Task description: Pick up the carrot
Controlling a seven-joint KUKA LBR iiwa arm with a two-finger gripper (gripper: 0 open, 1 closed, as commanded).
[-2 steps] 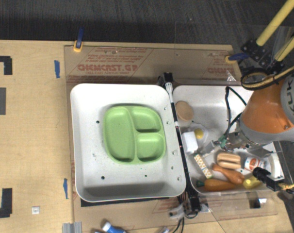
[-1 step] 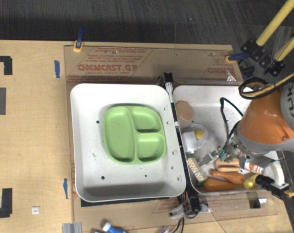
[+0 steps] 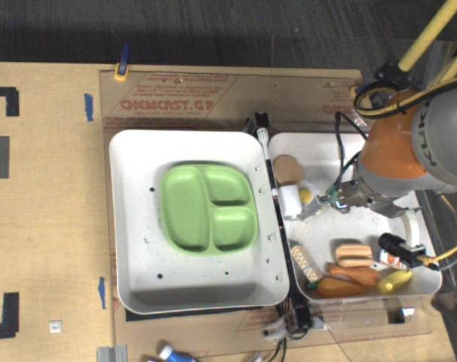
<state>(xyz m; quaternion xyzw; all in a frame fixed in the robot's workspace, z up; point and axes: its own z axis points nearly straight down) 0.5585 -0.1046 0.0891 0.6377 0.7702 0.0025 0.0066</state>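
The carrot is orange and lies lengthwise along the near wall of the right bin. A hot dog sits just behind it and a yellow fruit lies at its right end. My gripper hangs in the middle of the right bin, well behind the carrot and apart from it, beside a white cylinder. Nothing shows in its grasp.
A brown rounded item sits at the back left of the right bin, with a small yellow piece by the cylinder. A wrapped bar lies along the left wall. The left bin holds a green divided plate.
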